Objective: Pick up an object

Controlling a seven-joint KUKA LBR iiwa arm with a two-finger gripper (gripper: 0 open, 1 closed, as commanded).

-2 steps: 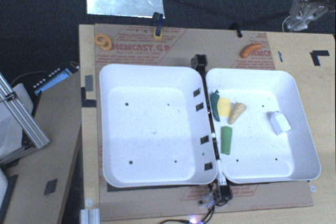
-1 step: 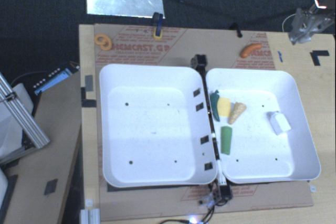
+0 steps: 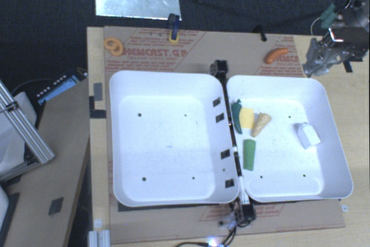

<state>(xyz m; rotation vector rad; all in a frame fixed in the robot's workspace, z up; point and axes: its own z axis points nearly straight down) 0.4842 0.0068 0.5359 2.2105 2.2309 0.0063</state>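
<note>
Camera view: risk of a missed grasp, since the objects in the right bin [image 3: 332, 124] lie small and low, and three of them crowd together near the divider. Easy to nudge the yellow piece [image 3: 247, 118] or the tan cone [image 3: 261, 123] instead of closing on one; also possible to strike the bin wall when coming down near the green piece [image 3: 248, 154]. Safer target probably the white block [image 3: 308, 135], lying alone. End effector [image 3: 319, 59] poised above the counter [image 3: 191, 46], past the far right corner of the right bin, gripping nothing visible; spread or pressed together, cannot tell. White block nearest to it, toward the camera; clustered pieces well apart, further left.
</note>
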